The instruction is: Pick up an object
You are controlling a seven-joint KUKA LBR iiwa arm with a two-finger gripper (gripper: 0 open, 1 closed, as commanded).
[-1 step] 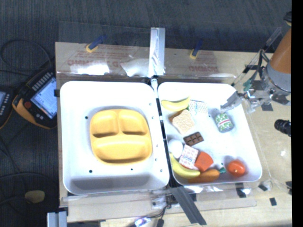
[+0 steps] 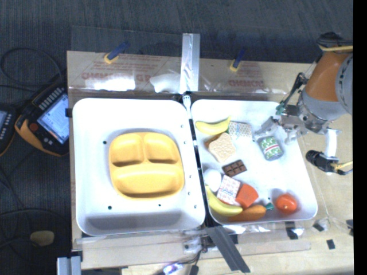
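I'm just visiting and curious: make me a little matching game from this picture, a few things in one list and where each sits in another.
Things:
1. yellow tray
2. tomato
3. chocolate piece
4. upper banana

Places:
A. near the right bin's top-left corner
B. in the left bin
C. near the right bin's bottom-right corner
D. around the middle of the right bin

Pairs: 1-B, 2-C, 3-D, 4-A

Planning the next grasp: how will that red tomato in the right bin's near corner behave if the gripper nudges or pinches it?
The tomato looks round and glossy, so it would probably roll when nudged and may slip from a pinch. It sits near the right bin wall, apart from the carrot, so a push would likely send it against the wall.
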